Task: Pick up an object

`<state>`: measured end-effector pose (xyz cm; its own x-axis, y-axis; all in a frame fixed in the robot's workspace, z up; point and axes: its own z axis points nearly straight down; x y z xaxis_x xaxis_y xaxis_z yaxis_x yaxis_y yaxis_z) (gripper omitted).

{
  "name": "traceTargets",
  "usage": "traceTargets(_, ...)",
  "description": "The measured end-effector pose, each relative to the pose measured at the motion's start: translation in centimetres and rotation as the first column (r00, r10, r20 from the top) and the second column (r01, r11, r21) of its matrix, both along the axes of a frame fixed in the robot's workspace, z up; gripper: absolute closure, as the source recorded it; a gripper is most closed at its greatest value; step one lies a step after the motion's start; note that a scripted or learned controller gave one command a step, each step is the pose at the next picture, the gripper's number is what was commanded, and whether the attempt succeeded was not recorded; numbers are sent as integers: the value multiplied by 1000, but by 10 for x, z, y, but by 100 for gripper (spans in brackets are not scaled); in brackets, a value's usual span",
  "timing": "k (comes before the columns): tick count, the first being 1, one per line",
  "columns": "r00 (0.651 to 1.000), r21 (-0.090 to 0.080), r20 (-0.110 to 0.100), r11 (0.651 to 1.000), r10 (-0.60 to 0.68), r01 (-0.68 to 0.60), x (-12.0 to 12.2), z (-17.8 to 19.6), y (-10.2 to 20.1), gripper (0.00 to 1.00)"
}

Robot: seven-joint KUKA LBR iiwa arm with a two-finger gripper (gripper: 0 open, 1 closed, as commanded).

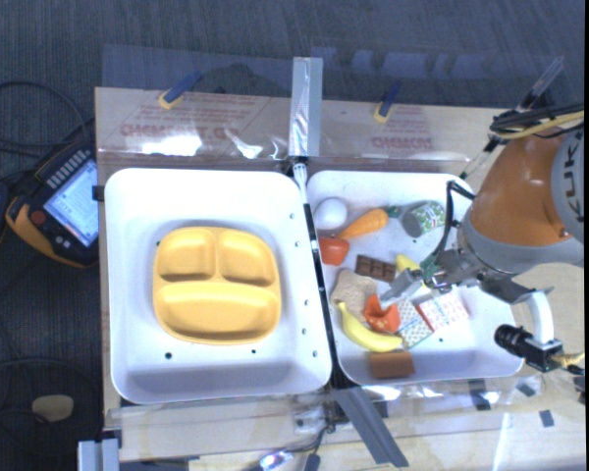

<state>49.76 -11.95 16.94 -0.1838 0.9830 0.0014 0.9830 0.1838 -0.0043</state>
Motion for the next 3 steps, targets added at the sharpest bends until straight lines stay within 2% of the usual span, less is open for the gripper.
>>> traceTargets(1,949,-16,23,950,313,-313,0,-76,11,0)
traceTargets(2,991,-6,18,991,134,-134,48,-80,14,0)
traceTargets(3,991,-3,17,991,136,-136,48,-71,15,100)
